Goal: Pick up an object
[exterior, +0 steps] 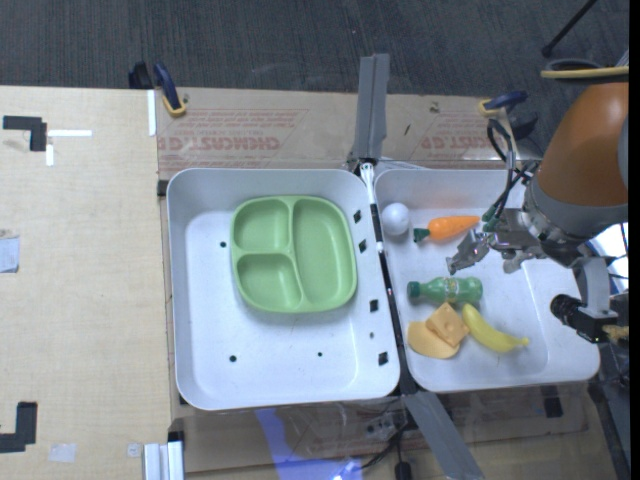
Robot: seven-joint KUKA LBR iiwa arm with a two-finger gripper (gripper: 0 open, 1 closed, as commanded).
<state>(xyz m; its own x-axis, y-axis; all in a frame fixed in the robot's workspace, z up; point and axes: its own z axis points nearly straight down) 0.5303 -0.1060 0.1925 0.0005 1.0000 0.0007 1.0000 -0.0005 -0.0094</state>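
The right bin [560, 358] holds a white ball [396, 217], an orange carrot [447, 228], a green bottle [446, 290] lying on its side, a yellow banana [492, 330] and an orange-yellow wedge [438, 333]. My gripper [490, 255] hangs over the middle of this bin, just right of the carrot and above the bottle. It is open, with nothing between its fingers [466, 257]. The grey arm with its orange band [595, 143] comes in from the right.
The left bin [200, 298] carries a green divided plate [294, 254]. A grey divider [372, 108] runs between the bins at the back. Blue-and-yellow clamps [165, 86] grip the cardboard behind them.
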